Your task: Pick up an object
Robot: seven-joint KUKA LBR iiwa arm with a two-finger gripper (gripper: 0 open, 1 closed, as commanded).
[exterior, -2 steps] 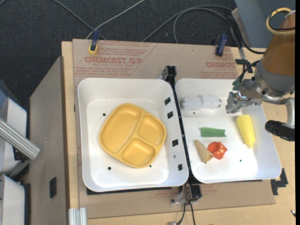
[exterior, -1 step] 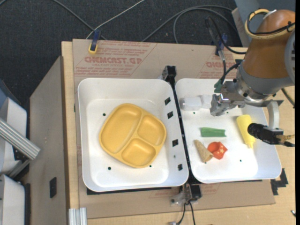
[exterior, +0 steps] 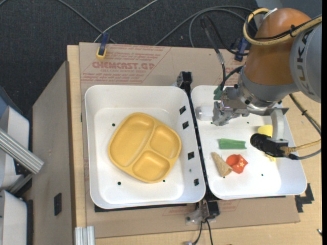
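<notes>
Left bin [exterior: 97,137]: bears yellow sectioned plate [exterior: 144,147] at centre, likely the drop side.
Right bin [exterior: 291,180]: source side; green strip [exterior: 231,144] mid-bin, tan wedge [exterior: 221,164] and red piece [exterior: 237,163] toward near edge, yellow piece [exterior: 265,132] by right edge, part hidden behind a black fitting.
Gripper [exterior: 223,115]: over far-left corner of right bin, apart from all pieces; nothing seen between fingers; finger gap cannot be told.
Judgement: nothing picked yet; green strip nearest candidate.
</notes>
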